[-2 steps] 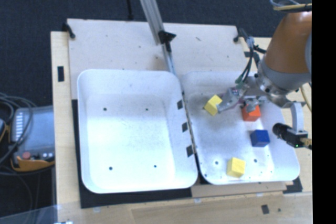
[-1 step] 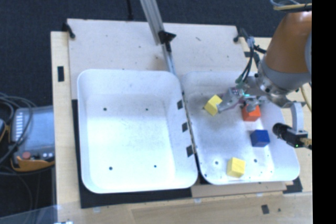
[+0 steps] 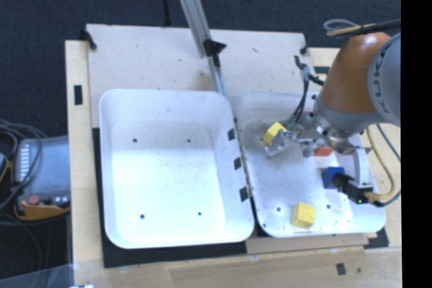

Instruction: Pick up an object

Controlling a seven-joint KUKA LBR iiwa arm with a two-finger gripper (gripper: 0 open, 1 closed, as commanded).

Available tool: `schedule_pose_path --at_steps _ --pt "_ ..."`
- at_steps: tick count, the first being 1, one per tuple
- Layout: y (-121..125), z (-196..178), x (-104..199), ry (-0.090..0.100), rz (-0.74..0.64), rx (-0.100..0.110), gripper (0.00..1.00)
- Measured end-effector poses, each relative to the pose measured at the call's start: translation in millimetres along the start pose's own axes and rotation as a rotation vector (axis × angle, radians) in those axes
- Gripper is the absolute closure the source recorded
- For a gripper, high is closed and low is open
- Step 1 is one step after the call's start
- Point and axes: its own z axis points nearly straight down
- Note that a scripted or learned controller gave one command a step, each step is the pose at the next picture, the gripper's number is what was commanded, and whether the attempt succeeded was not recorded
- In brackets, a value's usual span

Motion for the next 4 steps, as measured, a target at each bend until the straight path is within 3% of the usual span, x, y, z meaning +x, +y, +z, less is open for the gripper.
schedule_pose_path --at_steps 2,3,4 --pt "7.1 87.2 -4.1 -0.002 0.0 -0.007 0.0" --pt "7.9 74.3 -5.5 -0.001 0.011 -0.011 1.0" --pt "13.0 10.9 -4.7 -0.001 -0.007 -0.012 1.0"
